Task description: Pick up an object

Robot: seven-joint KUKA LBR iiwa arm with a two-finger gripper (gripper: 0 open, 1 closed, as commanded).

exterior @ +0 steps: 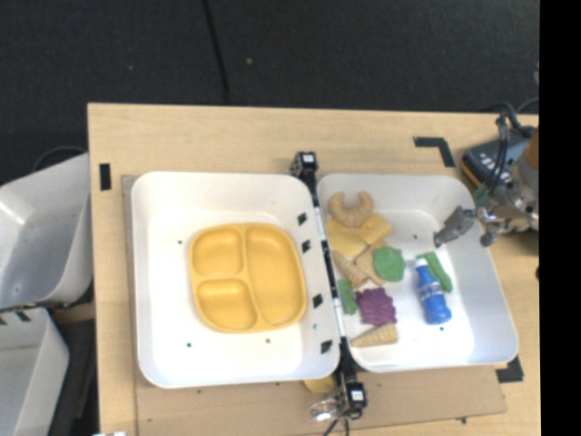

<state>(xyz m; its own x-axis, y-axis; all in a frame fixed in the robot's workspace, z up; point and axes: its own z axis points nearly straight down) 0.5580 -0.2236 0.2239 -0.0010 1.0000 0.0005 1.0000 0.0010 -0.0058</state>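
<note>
The right bin point(481, 334) holds several toy foods. Among them are a tan croissant point(349, 207), yellow blocks point(345, 237), a green round piece point(388, 263), a purple grape bunch point(377, 306), a tan cone point(376, 337) and a blue bottle point(434, 291). A green stick point(440, 271) lies beside the bottle. My gripper point(467, 232) hangs over the bin's upper right part, just up and right of the blue bottle. It is open, and nothing sits between its fingers point(450, 228).
The left bin point(163, 334) carries a yellow divided plate point(247, 275). A black-clipped divider point(322, 271) runs between the two bins. Cables and the arm's wrist point(504, 175) crowd the bench's right edge. A white container point(41, 230) stands off the bench to the left.
</note>
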